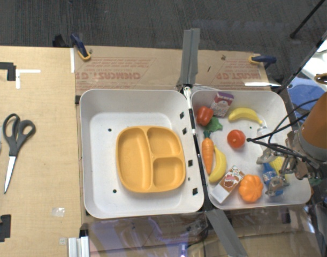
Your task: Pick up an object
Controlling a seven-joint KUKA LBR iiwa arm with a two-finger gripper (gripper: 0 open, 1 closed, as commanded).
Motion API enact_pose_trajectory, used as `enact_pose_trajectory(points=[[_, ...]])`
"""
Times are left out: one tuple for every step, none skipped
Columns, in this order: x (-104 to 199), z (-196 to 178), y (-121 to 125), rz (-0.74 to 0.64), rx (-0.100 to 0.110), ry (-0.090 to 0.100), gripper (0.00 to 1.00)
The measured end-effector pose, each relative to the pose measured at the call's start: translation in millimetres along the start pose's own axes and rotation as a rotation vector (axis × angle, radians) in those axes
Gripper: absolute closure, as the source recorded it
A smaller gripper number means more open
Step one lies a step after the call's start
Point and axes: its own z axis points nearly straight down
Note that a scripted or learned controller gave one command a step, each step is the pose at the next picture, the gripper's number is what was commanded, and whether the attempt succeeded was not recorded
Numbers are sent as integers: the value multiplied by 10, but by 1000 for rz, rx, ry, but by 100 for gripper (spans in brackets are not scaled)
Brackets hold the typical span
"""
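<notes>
Nearest the lens, the left bin (93,143) holds a yellow divided tray (151,159). Beside it, the right bin (278,98) carries two bananas (245,114), a carrot (207,153), a tomato (236,138) and an orange (250,188). At that bin's right end the claw (276,167) sits low; whether it is clenched cannot be told.

We see a divided tray (151,159) in the left bin (93,143). The right bin (278,103) holds a carrot (207,153) beside a banana (219,166), a tomato (236,138) further right (another banana (244,114) behind it).
</notes>
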Motion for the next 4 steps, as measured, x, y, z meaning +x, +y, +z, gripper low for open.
enact_pose_trajectory(points=[[57, 95, -136, 57, -1, 3, 0], [68, 96, -149, 168, -1, 3, 0], [72, 98, -146, 254, -1, 3, 0], [-60, 104, 148, 322, -1, 4, 0]])
